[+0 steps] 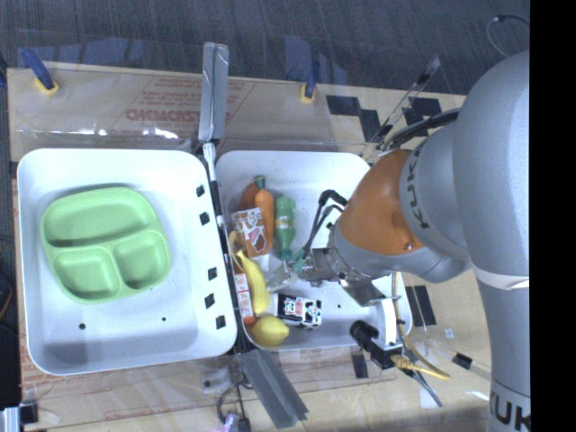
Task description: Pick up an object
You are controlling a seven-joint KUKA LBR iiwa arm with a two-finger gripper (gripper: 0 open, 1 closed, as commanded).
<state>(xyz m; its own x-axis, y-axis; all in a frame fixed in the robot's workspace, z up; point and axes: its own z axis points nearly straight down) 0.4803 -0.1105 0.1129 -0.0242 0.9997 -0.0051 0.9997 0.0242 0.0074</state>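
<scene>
The right bin (335, 171) holds an orange carrot (264, 207), a green bottle (284, 221), a brown snack packet (251, 233), a yellow banana (255, 283), a lemon (269, 330) and a small black-and-white carton (300, 310). My gripper (302, 265) is low in this bin, at the near end of the green bottle and just above the carton. The wrist covers its tip, and I see nothing held in it.
A green three-compartment tray (103, 241) lies in the left bin (54, 165). The grey divider (214, 97) stands between the bins. My orange-banded arm covers the right part of the right bin. Bare floor shows at that bin's far side.
</scene>
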